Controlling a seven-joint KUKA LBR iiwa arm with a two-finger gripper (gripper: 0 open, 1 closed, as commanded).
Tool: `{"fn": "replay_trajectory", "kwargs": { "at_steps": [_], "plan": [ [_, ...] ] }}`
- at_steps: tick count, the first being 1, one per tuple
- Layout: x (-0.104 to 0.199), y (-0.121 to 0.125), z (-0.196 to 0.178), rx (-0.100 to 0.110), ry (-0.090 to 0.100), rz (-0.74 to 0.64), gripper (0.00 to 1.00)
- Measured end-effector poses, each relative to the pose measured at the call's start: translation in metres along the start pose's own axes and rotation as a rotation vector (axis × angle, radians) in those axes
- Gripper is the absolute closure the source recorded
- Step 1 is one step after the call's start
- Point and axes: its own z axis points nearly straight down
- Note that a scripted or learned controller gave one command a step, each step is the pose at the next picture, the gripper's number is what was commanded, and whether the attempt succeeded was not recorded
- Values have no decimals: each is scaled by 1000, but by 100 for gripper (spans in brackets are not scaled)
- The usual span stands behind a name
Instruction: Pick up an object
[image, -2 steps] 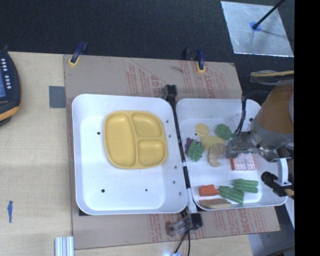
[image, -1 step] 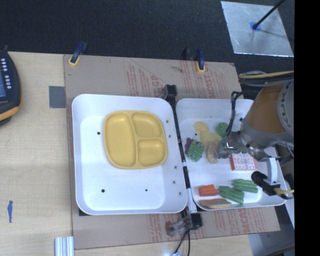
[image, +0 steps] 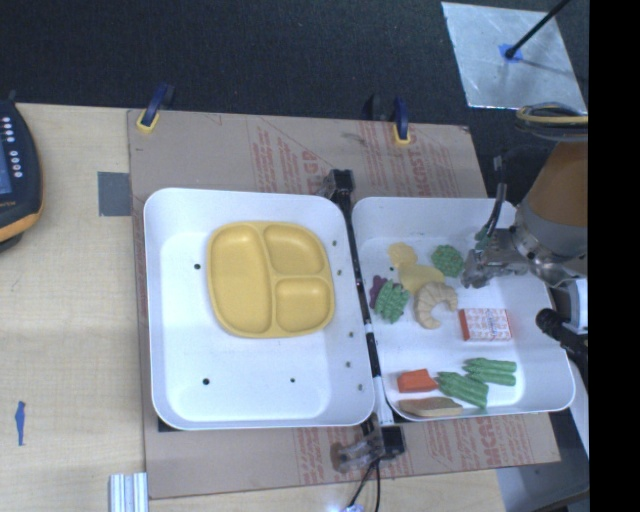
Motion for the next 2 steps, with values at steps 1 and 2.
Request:
{"fn": "replay_trajectory", "kwargs": {
  "at_steps": [1,2],
  "plan": [
    [21,-38,-24,9,4,1,100],
    [94,-41,-58,4,5,-9,100]
  ]
}}
